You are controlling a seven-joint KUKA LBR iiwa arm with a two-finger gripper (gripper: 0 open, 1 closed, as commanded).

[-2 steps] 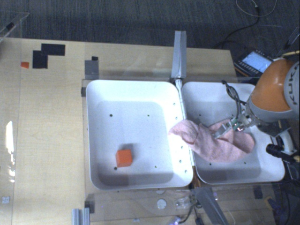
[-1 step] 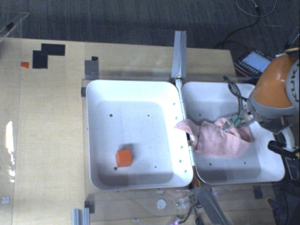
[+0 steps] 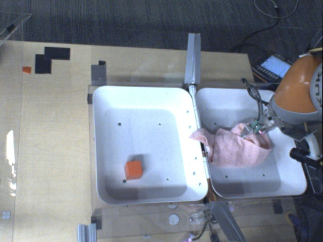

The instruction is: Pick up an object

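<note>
Two white bins (image 3: 101,135) on pale bench (image 3: 50,135)

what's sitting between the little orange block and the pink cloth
In the camera view, between the small orange block and the crumpled pink cloth lie bare white floor of the left bin and the two bins' adjoining rims.

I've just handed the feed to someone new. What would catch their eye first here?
Probably the pink cloth, crumpled in the right bin with one corner draped over the divider toward the left bin. The arm's orange band stands out at right, with the gripper down at the cloth's upper edge. The small orange block sits alone in the left bin's lower part.
</note>
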